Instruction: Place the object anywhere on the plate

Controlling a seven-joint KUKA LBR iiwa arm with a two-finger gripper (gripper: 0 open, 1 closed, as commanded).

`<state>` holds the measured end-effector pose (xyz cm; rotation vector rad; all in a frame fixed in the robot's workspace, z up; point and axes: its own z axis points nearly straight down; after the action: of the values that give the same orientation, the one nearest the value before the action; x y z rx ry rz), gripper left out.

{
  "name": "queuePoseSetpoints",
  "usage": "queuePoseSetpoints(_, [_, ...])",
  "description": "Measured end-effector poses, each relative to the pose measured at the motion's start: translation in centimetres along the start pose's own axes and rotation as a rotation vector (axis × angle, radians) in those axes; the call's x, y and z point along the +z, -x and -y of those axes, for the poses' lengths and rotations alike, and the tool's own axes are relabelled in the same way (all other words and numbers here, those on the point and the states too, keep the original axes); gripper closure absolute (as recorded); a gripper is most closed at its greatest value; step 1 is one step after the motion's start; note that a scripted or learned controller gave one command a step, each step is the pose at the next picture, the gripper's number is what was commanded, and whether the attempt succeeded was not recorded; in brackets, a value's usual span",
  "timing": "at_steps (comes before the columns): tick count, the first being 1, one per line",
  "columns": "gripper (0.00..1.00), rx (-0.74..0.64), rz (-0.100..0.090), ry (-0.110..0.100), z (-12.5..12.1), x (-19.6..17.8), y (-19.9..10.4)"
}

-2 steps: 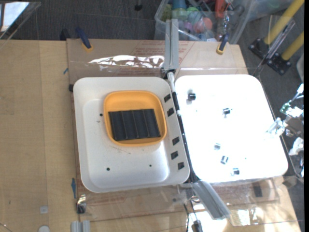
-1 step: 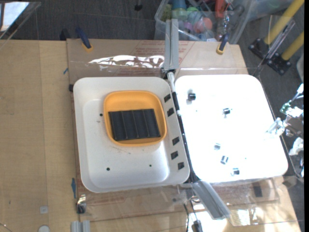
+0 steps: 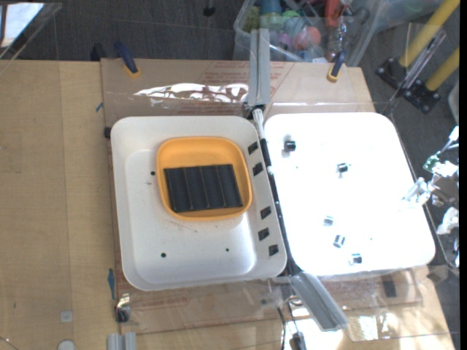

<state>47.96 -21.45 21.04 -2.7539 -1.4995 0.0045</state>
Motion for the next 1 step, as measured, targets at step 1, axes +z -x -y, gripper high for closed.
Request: queuePoseSetpoints(1, [0.00,0.000,0.000,0.000,0.00,0.00,0.00])
